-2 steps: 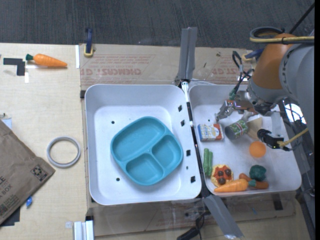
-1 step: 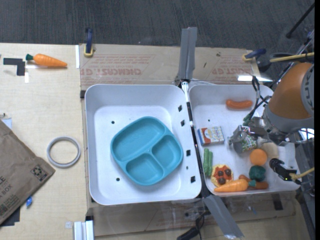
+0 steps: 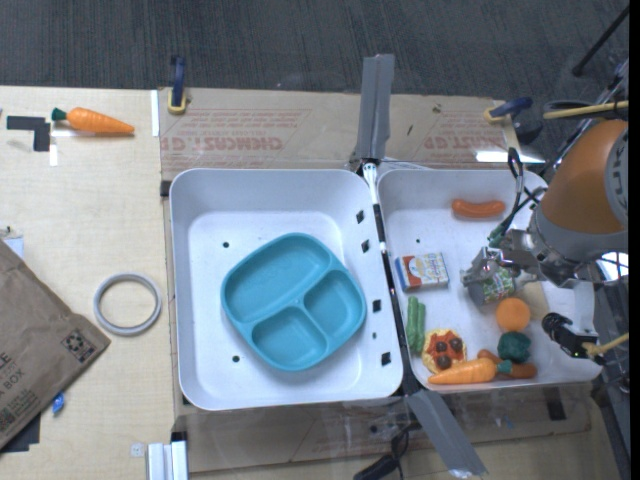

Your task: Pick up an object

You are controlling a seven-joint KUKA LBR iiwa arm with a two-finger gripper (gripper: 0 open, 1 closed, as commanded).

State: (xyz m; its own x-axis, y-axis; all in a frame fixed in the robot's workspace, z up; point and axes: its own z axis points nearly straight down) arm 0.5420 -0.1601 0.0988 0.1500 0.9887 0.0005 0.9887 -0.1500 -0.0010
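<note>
My gripper [image 3: 492, 276] is low in the right bin [image 3: 430, 190], to the right of a small printed box [image 3: 422, 270] and just above an orange ball [image 3: 512, 314]. Something greenish shows at the gripper's tip, and whether it is gripped is unclear. A sausage [image 3: 478, 208] lies toward the back. Along the front lie a green bean pod [image 3: 416, 325], a pizza slice [image 3: 443, 348], a carrot [image 3: 462, 372] and a dark green toy [image 3: 516, 346].
The left bin [image 3: 190, 268] holds a blue divided plate [image 3: 292, 300]. On the bench to the left are a second carrot [image 3: 92, 121], a grey tape ring [image 3: 127, 302] and a cardboard box [image 3: 40, 353]. The bins share a raised wall [image 3: 375, 258].
</note>
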